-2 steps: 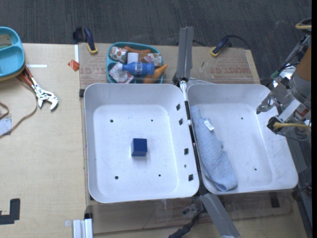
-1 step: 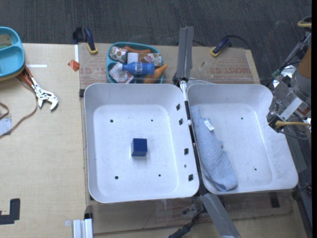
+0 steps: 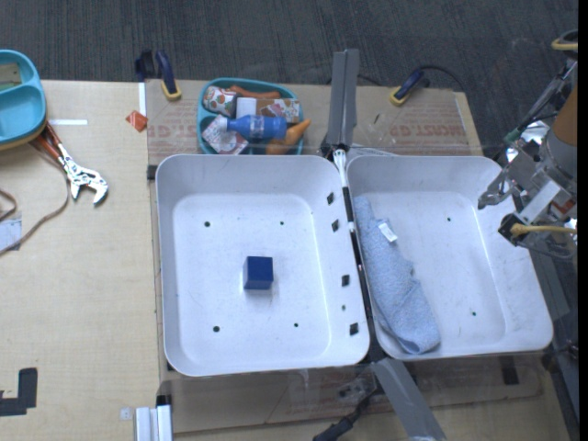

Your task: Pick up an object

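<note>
A small blue cube (image 3: 259, 273) rests near the middle of the left bin (image 3: 170, 246). Along the left side of the right bin (image 3: 487, 329) lies a grey-blue cloth (image 3: 397, 285), stretched from back to front. My gripper (image 3: 502, 213) hovers over the right bin's right rim, well to the right of the cloth. Its fingers point left and stand open with nothing between them.
Behind the left bin sits a teal tray (image 3: 250, 118) packed with several small items. On the wooden bench to the left lie a wrench (image 3: 81, 180) and a teal dish (image 3: 18, 95). Two clamps (image 3: 163, 72) hold the board's back edge.
</note>
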Robot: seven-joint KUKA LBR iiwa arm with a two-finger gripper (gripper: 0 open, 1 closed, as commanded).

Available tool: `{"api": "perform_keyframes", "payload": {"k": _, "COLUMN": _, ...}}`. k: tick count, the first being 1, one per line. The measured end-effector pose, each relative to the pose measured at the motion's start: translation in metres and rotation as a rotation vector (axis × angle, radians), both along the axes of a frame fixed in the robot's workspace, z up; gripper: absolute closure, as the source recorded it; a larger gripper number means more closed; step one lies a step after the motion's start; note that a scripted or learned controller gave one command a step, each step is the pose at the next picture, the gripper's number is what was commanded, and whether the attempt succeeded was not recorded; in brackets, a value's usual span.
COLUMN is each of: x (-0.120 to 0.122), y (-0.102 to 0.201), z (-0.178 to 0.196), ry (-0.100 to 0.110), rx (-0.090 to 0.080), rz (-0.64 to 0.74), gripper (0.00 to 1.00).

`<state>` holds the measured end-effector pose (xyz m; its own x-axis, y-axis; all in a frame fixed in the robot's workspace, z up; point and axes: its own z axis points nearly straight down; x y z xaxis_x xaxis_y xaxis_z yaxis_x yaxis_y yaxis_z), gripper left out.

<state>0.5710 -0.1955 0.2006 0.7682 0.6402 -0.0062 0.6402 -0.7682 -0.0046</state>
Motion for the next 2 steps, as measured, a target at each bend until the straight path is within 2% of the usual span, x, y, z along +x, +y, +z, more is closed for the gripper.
{"api": "perform_keyframes", "payload": {"k": 1, "x": -0.0175, "y": -0.0198, "z": -0.0637, "ry": -0.002, "rx": 0.000, "rz": -0.193, "gripper": 0.00}}
{"api": "perform_keyframes", "payload": {"k": 2, "x": -0.0269, "y": -0.0211, "z": -0.0682, "ry": -0.012, "rx": 0.008, "rz": -0.106, "gripper": 0.00}}
